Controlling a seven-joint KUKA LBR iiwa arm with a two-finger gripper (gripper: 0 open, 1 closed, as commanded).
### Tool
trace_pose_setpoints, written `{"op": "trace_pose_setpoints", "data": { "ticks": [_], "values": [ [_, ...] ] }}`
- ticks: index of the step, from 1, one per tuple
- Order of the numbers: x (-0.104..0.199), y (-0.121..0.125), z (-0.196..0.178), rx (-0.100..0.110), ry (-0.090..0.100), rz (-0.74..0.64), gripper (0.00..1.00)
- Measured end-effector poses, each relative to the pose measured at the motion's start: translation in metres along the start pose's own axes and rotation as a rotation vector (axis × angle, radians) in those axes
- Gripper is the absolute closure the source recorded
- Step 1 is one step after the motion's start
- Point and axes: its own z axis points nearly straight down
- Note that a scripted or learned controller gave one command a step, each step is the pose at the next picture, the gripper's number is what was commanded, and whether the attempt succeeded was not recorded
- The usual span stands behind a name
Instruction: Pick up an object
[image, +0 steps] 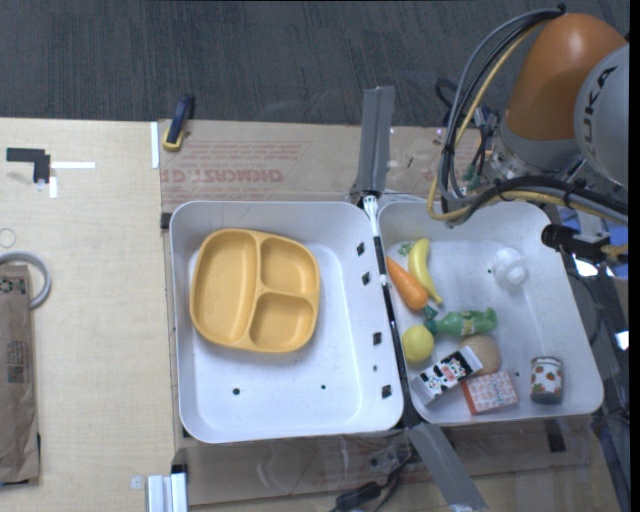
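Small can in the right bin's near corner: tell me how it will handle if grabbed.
The small can stands upright, so it could tip if nudged high. Its round sides would probably roll once toppled. It sits close to the bin wall, likely leaving little finger room.

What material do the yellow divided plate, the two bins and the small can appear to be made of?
Plate: probably moulded plastic, matte, judging by its even yellow colour and soft rounded dividers.
Bins: likely thin white plastic, faintly glossy, with rounded corners and pale reflections; painted metal is possible.
Can: apparently metal, with a greyish rim on top and a printed label around it; too small to be certain.
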Motion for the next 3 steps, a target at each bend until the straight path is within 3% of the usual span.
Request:
{"op": "trace_pose_setpoints", "data": {
  "ticks": [1, 2, 3],
  "values": [
    [0.019, 0.008, -0.026, -0.002, -0.001, -0.056, 1.00],
    [-0.046, -0.018, -0.008, -0.001, -0.001, -0.151, 1.00],
    [-0.052, -0.070, 0.101, -0.002, 0.000, -0.151, 1.00]
  ]
}}
